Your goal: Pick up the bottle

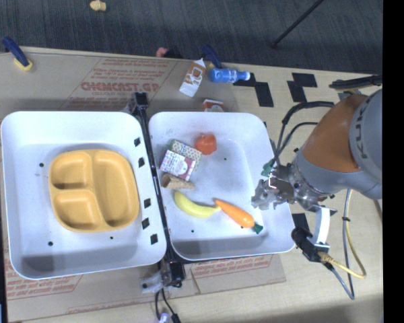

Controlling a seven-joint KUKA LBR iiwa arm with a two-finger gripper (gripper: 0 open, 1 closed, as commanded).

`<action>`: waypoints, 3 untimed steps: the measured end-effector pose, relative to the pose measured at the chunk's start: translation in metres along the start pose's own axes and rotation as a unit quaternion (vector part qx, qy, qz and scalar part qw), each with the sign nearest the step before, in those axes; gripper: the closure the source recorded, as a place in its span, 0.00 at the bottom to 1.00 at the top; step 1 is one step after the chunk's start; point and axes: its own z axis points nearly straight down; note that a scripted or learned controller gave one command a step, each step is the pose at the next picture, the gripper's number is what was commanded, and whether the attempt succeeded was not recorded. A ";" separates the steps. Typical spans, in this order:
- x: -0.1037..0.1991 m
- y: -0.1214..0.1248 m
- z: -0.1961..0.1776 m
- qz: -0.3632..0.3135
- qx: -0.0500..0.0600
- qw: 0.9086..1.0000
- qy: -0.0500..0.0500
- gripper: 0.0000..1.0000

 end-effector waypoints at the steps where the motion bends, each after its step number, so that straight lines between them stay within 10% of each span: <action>1: -0.001 0.001 -0.075 -0.085 -0.002 0.996 -0.001 1.00; 2: 0.000 0.000 -0.034 -0.208 -0.001 0.978 -0.001 1.00; 3: -0.007 0.002 -0.015 -0.205 -0.001 0.979 -0.001 1.00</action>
